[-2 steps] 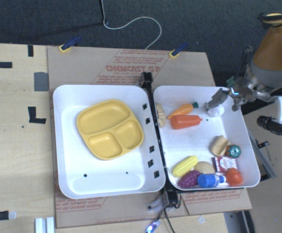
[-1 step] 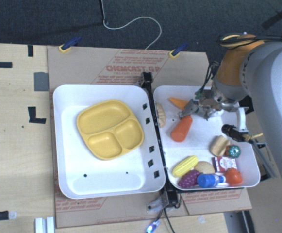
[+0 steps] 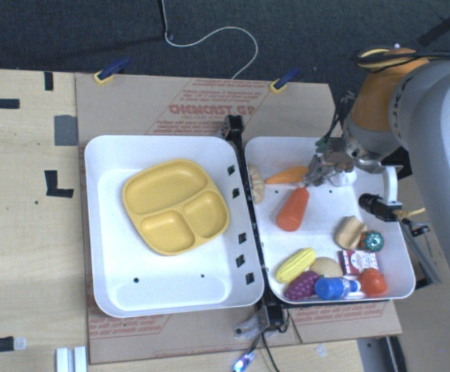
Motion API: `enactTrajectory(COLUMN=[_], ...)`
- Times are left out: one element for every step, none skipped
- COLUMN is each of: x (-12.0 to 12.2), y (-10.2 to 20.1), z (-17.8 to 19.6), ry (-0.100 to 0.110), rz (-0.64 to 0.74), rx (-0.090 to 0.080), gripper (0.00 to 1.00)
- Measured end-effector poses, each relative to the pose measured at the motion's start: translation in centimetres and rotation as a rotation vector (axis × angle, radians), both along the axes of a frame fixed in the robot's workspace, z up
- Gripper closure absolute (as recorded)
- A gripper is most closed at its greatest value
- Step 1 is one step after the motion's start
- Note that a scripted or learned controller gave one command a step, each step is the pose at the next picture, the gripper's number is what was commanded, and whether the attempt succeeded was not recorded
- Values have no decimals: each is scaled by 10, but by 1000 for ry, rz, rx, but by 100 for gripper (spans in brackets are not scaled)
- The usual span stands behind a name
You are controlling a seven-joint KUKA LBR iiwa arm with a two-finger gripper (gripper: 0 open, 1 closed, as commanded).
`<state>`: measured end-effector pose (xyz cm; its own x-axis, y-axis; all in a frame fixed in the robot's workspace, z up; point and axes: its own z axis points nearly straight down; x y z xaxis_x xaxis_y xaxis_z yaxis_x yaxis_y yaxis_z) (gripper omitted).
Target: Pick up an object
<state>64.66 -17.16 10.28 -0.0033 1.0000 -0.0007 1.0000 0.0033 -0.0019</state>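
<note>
The arm is reaching in from the right of the frame, and its gripper (image 3: 319, 173) is hanging low over the upper middle of the right bin (image 3: 329, 149), just beside the tip of the orange carrot (image 3: 285, 177). From here I cannot tell whether it is apart or closed, and nothing is showing clearly as held. My guess is that it is lining up on the carrot or on the red-orange sausage-shaped toy (image 3: 292, 208) lying just below it, since those two are sitting apart from the crowd and are offering the easiest approach.

The rest of the toys are crowding the lower right of that bin, probably because loose things are sliding toward the walls: one yellow corn cob (image 3: 296, 264), one purple bunch of grapes (image 3: 302, 285), one blue-capped bottle (image 3: 334, 288), one small red packet (image 3: 352, 261), one red round fruit (image 3: 374, 283), one tan bread-like piece (image 3: 350, 231), one teal ball (image 3: 373, 242) and one pale lump (image 3: 327, 266) between corn and packet. A small pale piece (image 3: 255, 184) is lying against the left wall. That is making eleven loose things by my count, though the pile is hiding some edges.

The left bin (image 3: 108, 231) is holding one yellow divided plate (image 3: 176, 205), with three compartments, sitting tilted in its upper half, well apart from the gripper.
</note>
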Motion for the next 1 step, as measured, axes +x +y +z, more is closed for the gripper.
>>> enactTrajectory(x=[-46], y=[88], z=[87], ry=[-6], rz=[5], rx=[4], gripper=[100])
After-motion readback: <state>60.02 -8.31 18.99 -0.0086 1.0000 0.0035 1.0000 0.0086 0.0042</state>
